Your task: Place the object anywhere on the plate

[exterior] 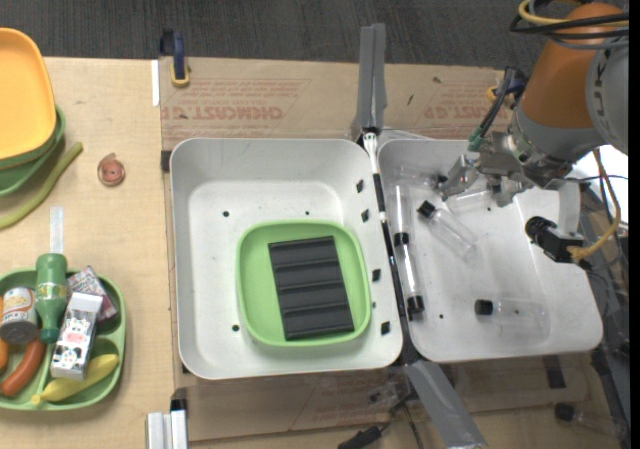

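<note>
**Arm over the right bin, dark block on the green plate**

From above: two white bins sit side by side on the bench. In the left bin (200,187) lies a green plate (255,267), and on it rests a dark ribbed block (311,286), flat and about centred, its ridges running across.

Over to the right bin (520,327), the arm (572,67) reaches in from the right, orange band showing above the wrist. The gripper (470,175) hangs over the bin's far left part, well apart from the plate; whether it is apart or together, I cannot tell from this angle.

Off to the left on the bench, a green tray (100,377) holds toy food and a small green bottle (49,295), with a yellow dish (22,97) stacked beyond it.
</note>
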Action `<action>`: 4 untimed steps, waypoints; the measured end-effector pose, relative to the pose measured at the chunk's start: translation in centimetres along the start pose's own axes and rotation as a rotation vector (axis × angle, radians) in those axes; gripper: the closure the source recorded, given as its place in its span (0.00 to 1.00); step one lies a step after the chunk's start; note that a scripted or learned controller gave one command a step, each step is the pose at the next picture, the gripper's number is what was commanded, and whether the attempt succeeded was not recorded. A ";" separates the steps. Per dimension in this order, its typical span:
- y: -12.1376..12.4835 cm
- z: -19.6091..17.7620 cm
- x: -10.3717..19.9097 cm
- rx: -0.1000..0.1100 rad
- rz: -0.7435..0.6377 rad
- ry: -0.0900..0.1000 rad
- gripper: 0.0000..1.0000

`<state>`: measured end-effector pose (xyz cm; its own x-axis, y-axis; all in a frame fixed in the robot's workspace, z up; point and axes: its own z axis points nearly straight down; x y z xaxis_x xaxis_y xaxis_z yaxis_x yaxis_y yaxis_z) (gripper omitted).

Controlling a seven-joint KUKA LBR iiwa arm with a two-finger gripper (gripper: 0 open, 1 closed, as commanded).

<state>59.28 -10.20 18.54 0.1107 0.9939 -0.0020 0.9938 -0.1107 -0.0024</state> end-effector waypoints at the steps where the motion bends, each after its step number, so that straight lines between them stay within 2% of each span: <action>1: -1.0 -6.1 -4.3 -0.001 -0.035 0.000 0.00; 2: -2.0 -8.0 -7.9 -0.001 0.029 0.000 0.00; 3: -1.5 -5.8 -11.4 0.000 0.040 0.000 0.00; 4: -8.3 -19.3 -12.5 -0.001 0.114 0.000 0.00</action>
<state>49.69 -21.70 37.91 0.2226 0.9749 -0.0026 0.9749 -0.2226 -0.0011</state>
